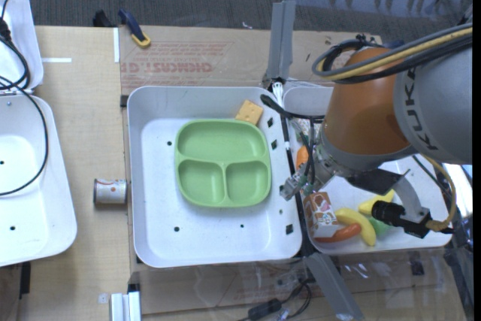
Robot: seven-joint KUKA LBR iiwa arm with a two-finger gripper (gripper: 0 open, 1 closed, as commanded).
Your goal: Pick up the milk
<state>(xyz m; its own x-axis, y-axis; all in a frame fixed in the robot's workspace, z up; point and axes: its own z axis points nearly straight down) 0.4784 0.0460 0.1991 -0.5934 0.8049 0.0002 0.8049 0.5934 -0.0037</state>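
Two white bins sit side by side on the tabletop (83, 86). The left bin (150, 237) holds a green divided plate (223, 162) and a cracker (249, 113). The milk carton (322, 210) lies in the right bin (331, 243), beside a banana (355, 222). The claw (301, 180) hangs just above the carton; its opening cannot be judged, and nothing is seen gripped. A small can (110, 192) lies outside on the tabletop.

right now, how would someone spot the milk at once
Look at the right white bin, under the grey and orange arm. Near its left edge stands the milk, a small red and white carton. The neighbours beside it are rounded yellow and orange toy foods; it alone is boxy.
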